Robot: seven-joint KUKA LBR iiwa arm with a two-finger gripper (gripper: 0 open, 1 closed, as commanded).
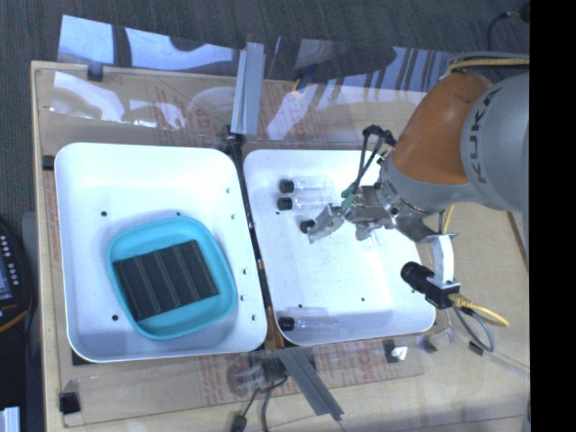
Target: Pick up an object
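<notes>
Nearest me, a clear vial [310, 324] lies along the right bin's [270, 241] front wall, long axis left-right, dark cap left. Left bin [81, 241]: tilted blue tray [171, 277]. Mid-bin, my jaws [317, 226] hang low; their opening I cannot tell. Beyond, two clear vials [301, 194] lie left-right, caps left.

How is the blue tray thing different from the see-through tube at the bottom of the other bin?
The blue tray is big and colourful, with a dark ribbed insert; the clear tube is small, thin and see-through with a dark end. The blue tray sits in the left bin; the clear tube lies in the right bin, against its near wall. Both lie flat, and both are away from the gripper.
</notes>
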